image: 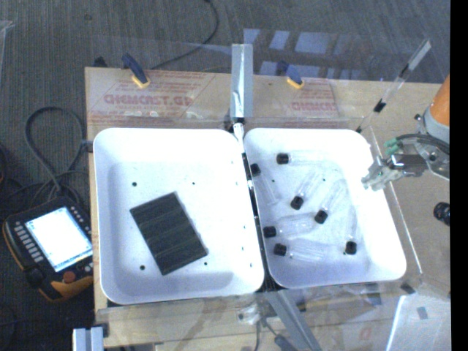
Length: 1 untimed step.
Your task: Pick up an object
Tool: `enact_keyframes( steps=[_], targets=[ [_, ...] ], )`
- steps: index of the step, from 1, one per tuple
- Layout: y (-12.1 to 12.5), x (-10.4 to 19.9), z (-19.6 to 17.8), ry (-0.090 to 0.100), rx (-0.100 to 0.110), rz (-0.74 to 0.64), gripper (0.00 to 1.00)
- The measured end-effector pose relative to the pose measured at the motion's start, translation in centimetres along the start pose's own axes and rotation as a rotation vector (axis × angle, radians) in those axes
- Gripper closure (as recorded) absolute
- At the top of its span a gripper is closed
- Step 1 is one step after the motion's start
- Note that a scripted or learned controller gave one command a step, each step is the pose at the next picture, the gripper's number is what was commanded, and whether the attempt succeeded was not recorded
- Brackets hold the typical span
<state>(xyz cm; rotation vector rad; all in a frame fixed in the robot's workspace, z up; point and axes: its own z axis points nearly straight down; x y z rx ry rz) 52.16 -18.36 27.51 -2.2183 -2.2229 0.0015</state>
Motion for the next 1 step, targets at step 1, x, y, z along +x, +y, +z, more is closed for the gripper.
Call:
enact_keyframes(
  steps=[1],
  targets=[
    [3.43, 4.02, 12.1, 0.001, 0.001, -0.122, 0.0]
  ],
)
